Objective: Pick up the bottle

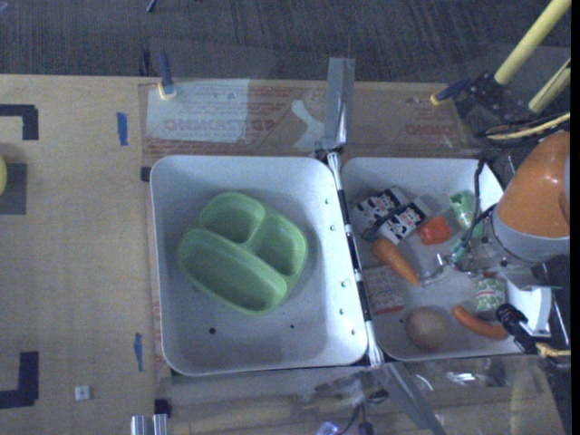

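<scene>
Arm: grey, orange band (542,188) above the wrist, reaching in from the right over the right bin (412,347).
Claw (464,259): low in the right bin's right half; whether its grip is wide or narrow cannot be told, the tips are too blurred.
Bottle (432,263): clear, lying just left of the claw, perhaps touching it; not seen held.
Carrot (395,260): orange, slanted, just left of the bottle.
Cartons (391,210): two small black-and-white packs, up and left of the claw; print too small to read.
Red piece (434,231): just above the bottle.
Potato (426,327): brown, below and left of the claw.
Left bin (172,188): well left of the claw, holding a green divided tray (243,252).
Writing: taped label (201,114) on the desk (72,261) beyond the left bin; letters unreadable.
</scene>
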`<state>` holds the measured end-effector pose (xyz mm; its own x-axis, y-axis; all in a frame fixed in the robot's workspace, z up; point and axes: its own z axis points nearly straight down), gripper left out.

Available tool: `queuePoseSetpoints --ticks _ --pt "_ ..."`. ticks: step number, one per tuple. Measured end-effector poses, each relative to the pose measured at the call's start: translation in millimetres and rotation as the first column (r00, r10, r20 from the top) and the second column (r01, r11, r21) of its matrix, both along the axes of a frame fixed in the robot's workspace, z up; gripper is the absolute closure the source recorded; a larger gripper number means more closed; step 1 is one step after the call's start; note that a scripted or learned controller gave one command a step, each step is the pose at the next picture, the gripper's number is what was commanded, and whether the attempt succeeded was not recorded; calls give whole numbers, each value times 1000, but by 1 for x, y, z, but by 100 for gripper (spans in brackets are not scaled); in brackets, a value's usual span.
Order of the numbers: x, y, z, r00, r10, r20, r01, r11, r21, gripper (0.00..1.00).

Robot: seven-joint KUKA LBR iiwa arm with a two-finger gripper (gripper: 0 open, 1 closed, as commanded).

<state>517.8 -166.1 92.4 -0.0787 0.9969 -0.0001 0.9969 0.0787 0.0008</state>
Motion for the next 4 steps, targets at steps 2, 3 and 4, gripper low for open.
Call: queuePoseSetpoints --ticks 2,3,4 --pt "-17 137 92 876 -483 -3 483 876 0 0" --pt "-39 133 122 889 -457 -3 457 889 -1 0" --pt "-14 28 57 861 -509 -4 509 861 -1 0"
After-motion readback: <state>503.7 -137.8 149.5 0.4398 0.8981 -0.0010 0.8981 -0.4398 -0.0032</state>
